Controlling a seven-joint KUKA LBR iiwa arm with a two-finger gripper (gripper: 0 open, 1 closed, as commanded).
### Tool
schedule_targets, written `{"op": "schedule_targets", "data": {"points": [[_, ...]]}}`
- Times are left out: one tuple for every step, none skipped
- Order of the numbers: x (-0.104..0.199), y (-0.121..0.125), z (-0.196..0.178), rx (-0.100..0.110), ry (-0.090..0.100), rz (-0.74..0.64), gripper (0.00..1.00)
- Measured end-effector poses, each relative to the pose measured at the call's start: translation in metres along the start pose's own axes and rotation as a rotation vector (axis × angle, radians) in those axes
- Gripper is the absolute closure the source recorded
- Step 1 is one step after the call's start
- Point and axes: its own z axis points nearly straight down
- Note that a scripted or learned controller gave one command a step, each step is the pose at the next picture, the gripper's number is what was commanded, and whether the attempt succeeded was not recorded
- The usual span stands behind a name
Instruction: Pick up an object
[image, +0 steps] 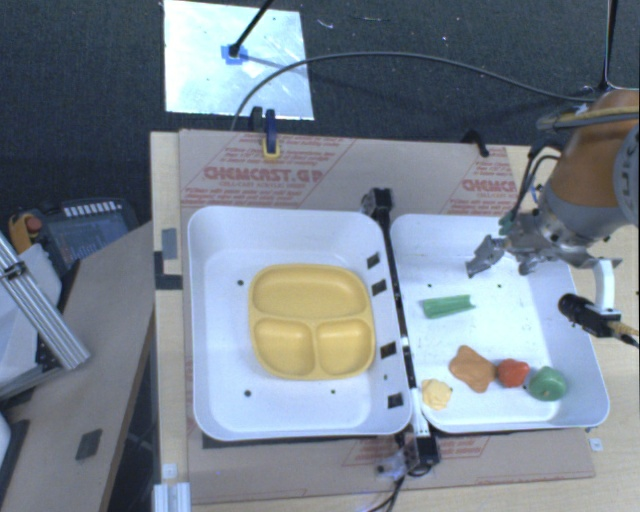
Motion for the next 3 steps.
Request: {"op": "schedule_targets", "data": {"points": [[0.002,0.001,0.041,0.002,0.001,-0.001,0.0],[0.002,0.002,0.029,-0.002,0.0,0.0,1.0],[0.001,0.001,-0.015,-0.003,0.0,-0.002,1.0]]}}
